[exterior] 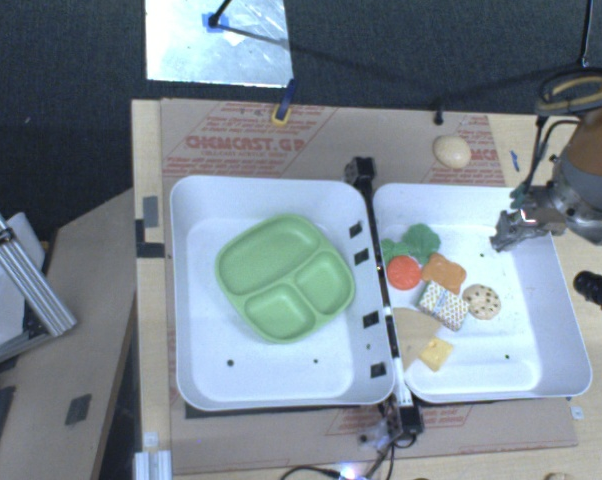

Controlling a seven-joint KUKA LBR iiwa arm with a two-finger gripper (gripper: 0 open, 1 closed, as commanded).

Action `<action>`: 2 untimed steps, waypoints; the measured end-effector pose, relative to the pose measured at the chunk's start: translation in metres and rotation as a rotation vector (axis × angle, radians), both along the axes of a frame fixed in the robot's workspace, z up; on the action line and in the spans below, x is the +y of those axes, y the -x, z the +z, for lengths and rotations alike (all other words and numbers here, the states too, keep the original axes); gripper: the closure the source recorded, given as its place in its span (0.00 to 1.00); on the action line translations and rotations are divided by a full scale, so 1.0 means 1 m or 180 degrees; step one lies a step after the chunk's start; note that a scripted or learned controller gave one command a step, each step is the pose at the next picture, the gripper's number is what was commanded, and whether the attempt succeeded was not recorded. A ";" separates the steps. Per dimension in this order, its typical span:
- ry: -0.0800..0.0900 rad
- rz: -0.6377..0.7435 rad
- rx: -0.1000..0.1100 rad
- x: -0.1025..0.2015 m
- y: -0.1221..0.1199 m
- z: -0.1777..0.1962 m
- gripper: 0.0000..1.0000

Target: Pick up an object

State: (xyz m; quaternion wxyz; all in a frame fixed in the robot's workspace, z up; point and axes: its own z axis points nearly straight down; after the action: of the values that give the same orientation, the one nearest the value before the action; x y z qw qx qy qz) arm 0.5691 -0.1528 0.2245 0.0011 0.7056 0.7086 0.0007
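Two bins (271, 193), one tray (284, 276), six foods (436, 293)

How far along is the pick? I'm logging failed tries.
Nothing looks lifted yet. The tool hangs over the right bin, up by its far right side, apart from the cookie and other toy food. Reaching, grasping and lifting all remain.

Left bin (196, 368) holds the divided plate (285, 277). Right bin (541, 368) holds a cluster near its left wall: tomato (404, 272), block (443, 304) beside cookie (481, 301), cheese wedge (436, 353) nearest the front. Gripper (508, 231) hangs over the right bin's back-right.
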 end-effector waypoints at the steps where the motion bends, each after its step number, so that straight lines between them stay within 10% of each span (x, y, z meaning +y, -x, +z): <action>1: -0.0005 0.0017 -0.0002 0.046 -0.018 -0.007 1.00; 2: -0.0010 0.0021 0.0000 0.103 -0.021 -0.002 1.00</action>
State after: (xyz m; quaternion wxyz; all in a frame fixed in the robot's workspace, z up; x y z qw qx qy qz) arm 0.5902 -0.0500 0.2220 0.0000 0.7033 0.7109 0.0017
